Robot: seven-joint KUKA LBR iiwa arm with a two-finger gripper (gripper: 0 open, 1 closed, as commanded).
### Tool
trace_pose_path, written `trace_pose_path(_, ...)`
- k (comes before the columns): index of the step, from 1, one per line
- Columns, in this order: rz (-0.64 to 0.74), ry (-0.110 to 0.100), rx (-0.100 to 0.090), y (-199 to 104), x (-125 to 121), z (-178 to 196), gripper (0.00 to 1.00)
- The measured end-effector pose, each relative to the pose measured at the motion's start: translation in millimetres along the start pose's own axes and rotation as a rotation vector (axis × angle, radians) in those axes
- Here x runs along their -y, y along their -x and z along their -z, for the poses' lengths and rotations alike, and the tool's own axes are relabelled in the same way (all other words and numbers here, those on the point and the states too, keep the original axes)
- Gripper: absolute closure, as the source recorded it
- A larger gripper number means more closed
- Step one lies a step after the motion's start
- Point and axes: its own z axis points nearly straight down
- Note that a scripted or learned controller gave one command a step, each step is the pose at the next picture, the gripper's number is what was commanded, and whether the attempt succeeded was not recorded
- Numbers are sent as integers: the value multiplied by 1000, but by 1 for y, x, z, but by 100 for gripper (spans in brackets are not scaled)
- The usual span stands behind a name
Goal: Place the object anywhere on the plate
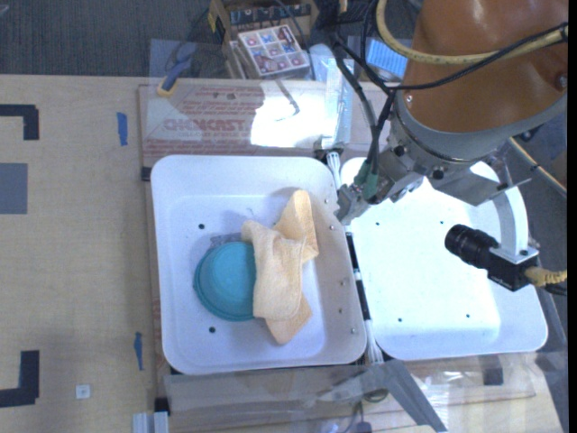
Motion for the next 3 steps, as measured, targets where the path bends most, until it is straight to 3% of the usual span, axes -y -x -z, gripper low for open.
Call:
trace_pose_path(1, 20, -2, -3, -49, -27, -45, 100)
trace_pose_path(2, 125, -1, -2, -73, -40, -142, 100)
trace_pose_path(3, 52, 1, -1, 0, -71, -140, 100)
